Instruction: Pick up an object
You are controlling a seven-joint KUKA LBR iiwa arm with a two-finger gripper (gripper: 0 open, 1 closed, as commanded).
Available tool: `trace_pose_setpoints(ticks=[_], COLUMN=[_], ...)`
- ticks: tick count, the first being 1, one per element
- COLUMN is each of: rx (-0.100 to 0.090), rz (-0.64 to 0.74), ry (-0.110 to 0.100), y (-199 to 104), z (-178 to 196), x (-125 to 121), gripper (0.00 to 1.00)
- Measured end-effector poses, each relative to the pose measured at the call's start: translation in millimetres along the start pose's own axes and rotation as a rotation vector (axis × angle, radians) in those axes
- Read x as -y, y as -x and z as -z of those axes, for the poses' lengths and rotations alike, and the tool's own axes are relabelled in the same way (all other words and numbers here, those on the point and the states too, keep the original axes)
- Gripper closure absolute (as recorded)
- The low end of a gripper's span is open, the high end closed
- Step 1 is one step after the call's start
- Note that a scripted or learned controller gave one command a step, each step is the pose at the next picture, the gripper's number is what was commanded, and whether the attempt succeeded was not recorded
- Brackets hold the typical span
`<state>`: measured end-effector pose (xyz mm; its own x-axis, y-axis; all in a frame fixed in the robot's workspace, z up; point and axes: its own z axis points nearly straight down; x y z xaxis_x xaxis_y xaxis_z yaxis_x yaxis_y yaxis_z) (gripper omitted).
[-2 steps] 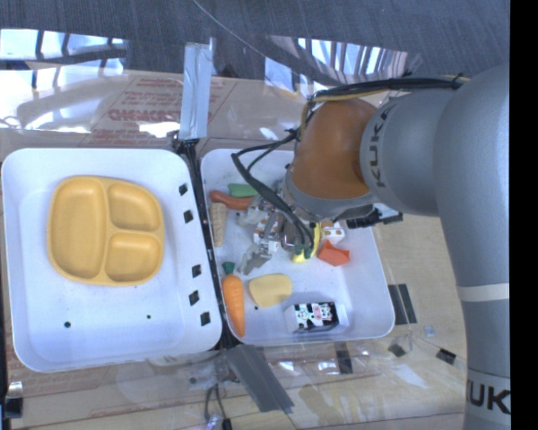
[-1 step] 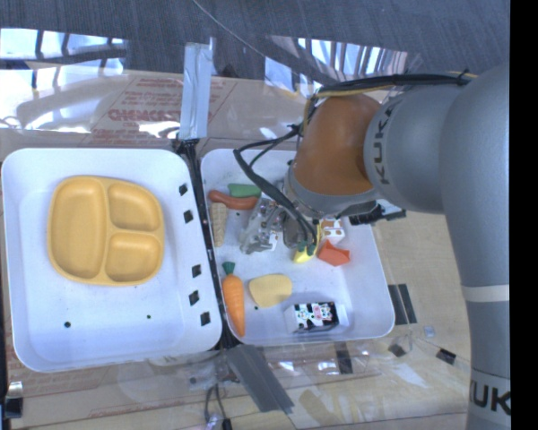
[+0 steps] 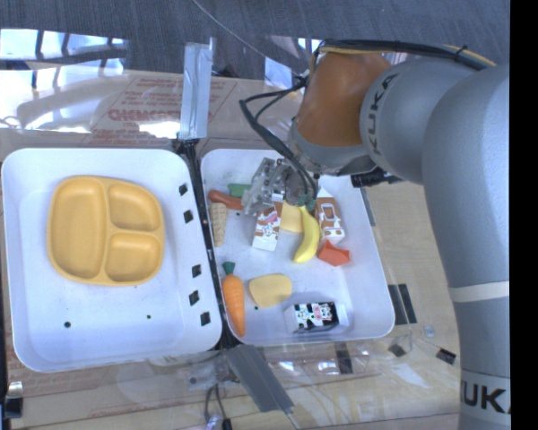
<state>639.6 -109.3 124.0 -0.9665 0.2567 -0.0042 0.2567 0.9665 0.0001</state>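
Observation:
The right bin (image 3: 369, 280) holds a jumble of toy foods. My gripper (image 3: 271, 189) hangs low over its upper middle, just above a small white carton (image 3: 266, 231) and beside a yellow banana (image 3: 307, 236). A red-and-white carton (image 3: 330, 222) and a red piece (image 3: 334, 255) lie right of the banana. An orange carrot (image 3: 234, 304), a pale yellow slice (image 3: 270, 289) and a black-and-white carton (image 3: 315, 314) lie near the front wall. A corn cob (image 3: 219, 223), a red-brown sausage (image 3: 224, 199) and a green piece (image 3: 239, 189) lie left of the gripper.
The left bin (image 3: 27, 312) holds a yellow divided plate (image 3: 106, 230). The grey arm with its orange band (image 3: 341, 97) leans in over the right bin's far right corner. Black cables (image 3: 269, 137) loop near the wrist. Cardboard (image 3: 117, 106) lies behind the bins.

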Motion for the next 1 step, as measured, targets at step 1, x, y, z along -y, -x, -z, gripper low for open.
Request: trace_pose_setpoints(ticks=[1], rx=[-0.002], rz=[0.001], ry=[0.0], y=[-0.5], z=[-0.9], x=[-0.1], gripper=[0.0])
